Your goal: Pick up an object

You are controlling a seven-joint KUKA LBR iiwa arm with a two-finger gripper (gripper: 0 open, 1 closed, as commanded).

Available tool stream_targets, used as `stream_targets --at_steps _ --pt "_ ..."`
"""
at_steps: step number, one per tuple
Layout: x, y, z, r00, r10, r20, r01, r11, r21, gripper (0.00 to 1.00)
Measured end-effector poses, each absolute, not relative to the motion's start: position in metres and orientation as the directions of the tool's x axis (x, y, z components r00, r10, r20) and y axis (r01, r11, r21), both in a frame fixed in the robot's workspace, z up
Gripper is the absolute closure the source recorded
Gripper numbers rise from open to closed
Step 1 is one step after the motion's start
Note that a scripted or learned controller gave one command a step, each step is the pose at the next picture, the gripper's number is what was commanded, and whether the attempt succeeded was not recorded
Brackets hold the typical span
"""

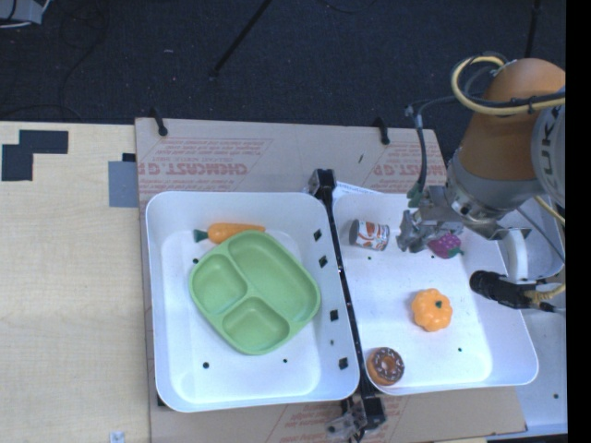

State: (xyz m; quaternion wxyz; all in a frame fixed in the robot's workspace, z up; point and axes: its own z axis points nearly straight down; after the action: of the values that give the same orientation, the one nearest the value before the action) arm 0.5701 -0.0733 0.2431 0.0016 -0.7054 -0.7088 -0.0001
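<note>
A bench (65,321) carries what looks like cardboard (240,160) under two white bins (171,220).

From my feed I see dark carpeted floor (277,53) beyond the bench — cables (249,21) trailing over it — and a pale wooden tabletop (65,293) with cardboard sheeting (249,160).

bins 2 (175,238) | plate 1 (254,292) | carrot 1 (231,232) | can 1 (371,235) | pumpkin 1 (431,309) | donut 1 (385,365) | purple item, maybe 1 (447,245)
</note>
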Motion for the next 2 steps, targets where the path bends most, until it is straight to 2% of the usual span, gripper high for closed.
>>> stream_targets --at_steps 2 --pt "0.555 0.038 0.223 -0.004 1.0 0.002 1.0 0.004 -0.005 1.0"
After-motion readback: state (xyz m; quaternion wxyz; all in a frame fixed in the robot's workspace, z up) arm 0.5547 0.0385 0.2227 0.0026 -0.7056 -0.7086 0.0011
